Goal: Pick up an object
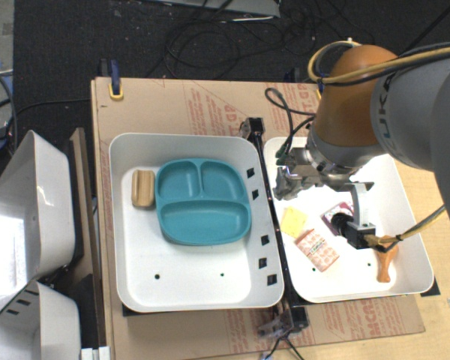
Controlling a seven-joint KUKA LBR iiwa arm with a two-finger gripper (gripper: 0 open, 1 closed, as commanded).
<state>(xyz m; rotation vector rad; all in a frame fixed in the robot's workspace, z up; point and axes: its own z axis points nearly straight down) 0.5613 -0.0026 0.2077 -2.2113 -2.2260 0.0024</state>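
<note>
Teal divided plate [203,202] smooth matt plastic; white bins [127,223] glossy plastic; bench [180,103] matt cardboard-like board.

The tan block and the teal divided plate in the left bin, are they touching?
Touching: in the camera view the tan block lies flush against the teal divided plate's left rim.

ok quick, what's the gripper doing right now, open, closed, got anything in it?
Gripper: over the right bin, above the yellow piece; open or closed cannot be told, and nothing is seen held.
</note>
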